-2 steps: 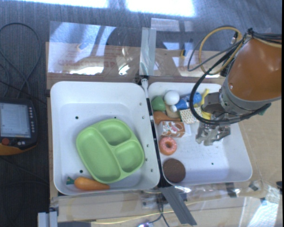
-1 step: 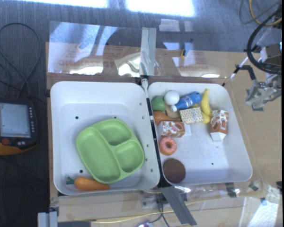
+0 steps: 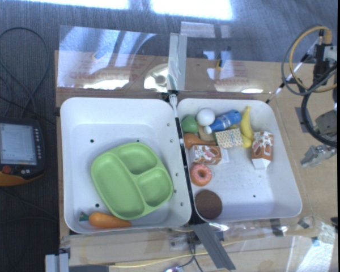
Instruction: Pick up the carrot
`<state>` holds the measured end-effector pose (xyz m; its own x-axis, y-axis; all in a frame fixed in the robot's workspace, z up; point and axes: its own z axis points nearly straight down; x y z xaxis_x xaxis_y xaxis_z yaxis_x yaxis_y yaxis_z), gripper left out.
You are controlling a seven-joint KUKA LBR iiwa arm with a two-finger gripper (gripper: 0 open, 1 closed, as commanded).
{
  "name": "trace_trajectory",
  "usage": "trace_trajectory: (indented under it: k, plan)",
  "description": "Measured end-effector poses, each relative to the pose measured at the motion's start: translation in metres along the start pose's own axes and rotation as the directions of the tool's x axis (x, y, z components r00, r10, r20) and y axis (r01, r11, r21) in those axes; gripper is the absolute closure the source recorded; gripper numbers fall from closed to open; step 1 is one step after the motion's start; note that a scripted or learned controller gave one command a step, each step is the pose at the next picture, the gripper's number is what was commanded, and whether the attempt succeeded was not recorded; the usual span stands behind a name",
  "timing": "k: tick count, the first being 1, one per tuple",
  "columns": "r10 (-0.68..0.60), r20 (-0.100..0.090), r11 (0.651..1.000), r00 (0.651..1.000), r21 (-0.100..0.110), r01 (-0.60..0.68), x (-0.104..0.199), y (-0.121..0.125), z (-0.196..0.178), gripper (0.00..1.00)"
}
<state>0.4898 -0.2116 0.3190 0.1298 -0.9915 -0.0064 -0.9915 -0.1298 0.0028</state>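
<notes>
Tool: the tool sits at the far right, off beyond the right bin's outer wall, over the counter; its grey end is small and blurred, and I cannot tell how it is set.
Arm: cables and grey parts of the arm rise above the tool along the right side.
Right bin: the right bin is the nearer one to the tool; it holds a carton closest to the tool, a banana, a blue bottle, a white ball, a green item, a cracker box, a snack packet, a donut and a brown round item.
Left bin: the left bin lies beside the right one, their walls touching along the middle; a green divided plate rests in it.
Carrot: the carrot lies flat in the left bin's near left corner, just beside the plate's near edge, its leafy end pointing left; it is well apart from the tool, with both bins' width between them.
Pendant: a control pendant lies on the floor to the left of the counter.
</notes>
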Motion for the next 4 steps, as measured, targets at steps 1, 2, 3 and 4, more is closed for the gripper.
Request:
trace_trajectory:
  k: [1,2,3,4]
  plan:
    - [-0.375,0.0,0.927,0.927,0.0,0.375,-0.018,0.003,0.053,1.0]
    - [-0.657,0.003,0.754,0.754,-0.002,0.657,-0.012,0.005,0.217,1.0]
    - [-0.76,-0.006,0.65,0.65,0.001,0.76,-0.041,-0.018,0.118,1.0]
    - [-0.82,-0.011,0.572,0.572,0.0,0.82,-0.013,-0.036,-0.042,1.0]
